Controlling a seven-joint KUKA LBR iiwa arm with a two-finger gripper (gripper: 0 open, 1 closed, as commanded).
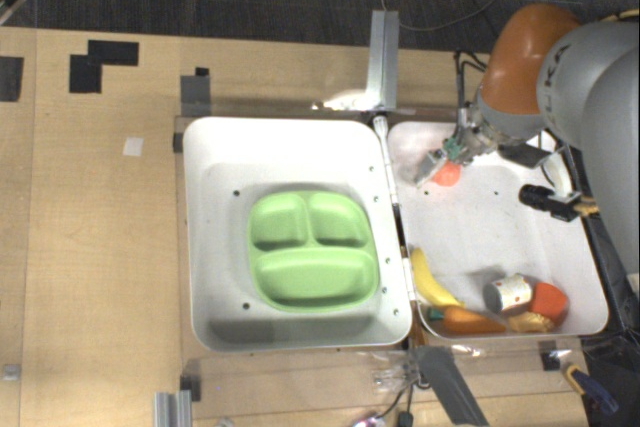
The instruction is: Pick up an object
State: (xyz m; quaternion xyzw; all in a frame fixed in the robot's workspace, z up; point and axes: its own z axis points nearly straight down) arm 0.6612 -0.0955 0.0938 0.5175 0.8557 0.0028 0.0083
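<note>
Grey arm point(590, 85) low, hand point(447, 160) angled leftward.

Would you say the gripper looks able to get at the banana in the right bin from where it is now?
Probably yes: the banana lies uncovered along the bin's left wall, and bare bin floor separates it from the gripper. The wall may hamper the grasp.

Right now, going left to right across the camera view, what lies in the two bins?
Green tray → banana → small red item by the gripper → white can → orange ball.
</note>
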